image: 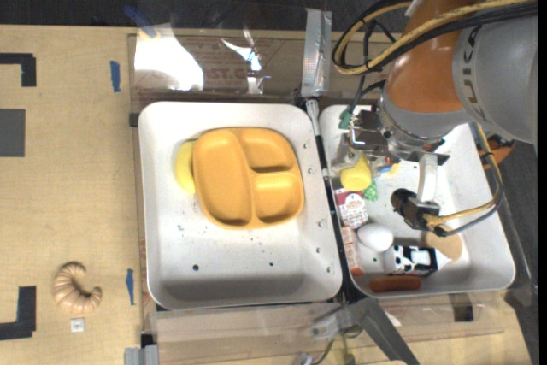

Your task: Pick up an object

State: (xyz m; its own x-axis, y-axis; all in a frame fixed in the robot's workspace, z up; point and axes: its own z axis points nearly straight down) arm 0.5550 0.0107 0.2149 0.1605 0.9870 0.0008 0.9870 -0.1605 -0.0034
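My hand (363, 151) is low in the right bin (479, 265), over the yellow toy (356, 176) by the divider; grip state I can't tell. Toy looks light, smooth, rounded, probably slippery. I'd pinch across its middle.

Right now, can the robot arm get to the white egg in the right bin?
Probably yes. The white egg lies uncovered near the bin's left wall, just below the gripper, though a small packet and a black-and-white toy crowd it.
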